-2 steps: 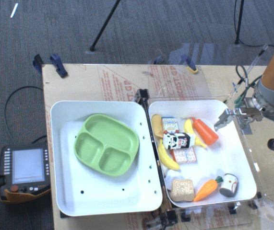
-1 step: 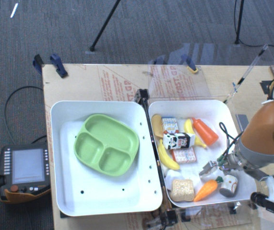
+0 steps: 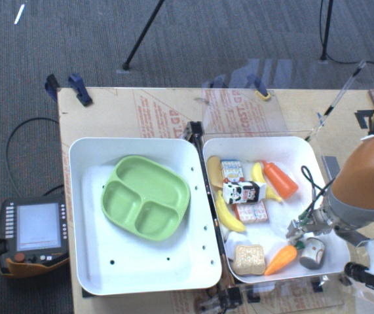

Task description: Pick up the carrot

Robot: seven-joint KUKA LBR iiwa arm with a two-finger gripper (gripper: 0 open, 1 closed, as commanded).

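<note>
**Q.** Where did the pincer (image 3: pixel 302 229) stand, and what was its state?

**A.** It hung low over the near right part of the right bin (image 3: pixel 317 150), at the end of the arm (image 3: pixel 360 182). Whether it stood wide or narrow could not be told: the tips were small and tangled with cables. Nothing showed between them.

**Q.** And the carrot (image 3: pixel 280 260)?

**A.** It lay just below and a little to the left of the pincer, tilted, thick end nearest the tips, point toward the toast (image 3: pixel 249 259). The two looked close, possibly touching; contact could not be confirmed.

**Q.** What else lay near?

**A.** A grey object (image 3: pixel 312 252), unidentified, lay directly below the pincer, just beside the carrot's thick end. Farther left lay the banana (image 3: pixel 229 216) and the milk carton (image 3: pixel 240 192); above sat an orange bottle (image 3: pixel 281 180). Well to the left lay the left bin (image 3: pixel 82 175) with a green plate (image 3: pixel 146 198).

**Q.** What could have gone wrong?

**A.** As a judgement: a descent straight down would likely have met the grey object, not the carrot. A tapered, slanted carrot could also have slipped from a grip taken at its end, or been nudged against the toast. The bin's near wall left little room for correction.
</note>
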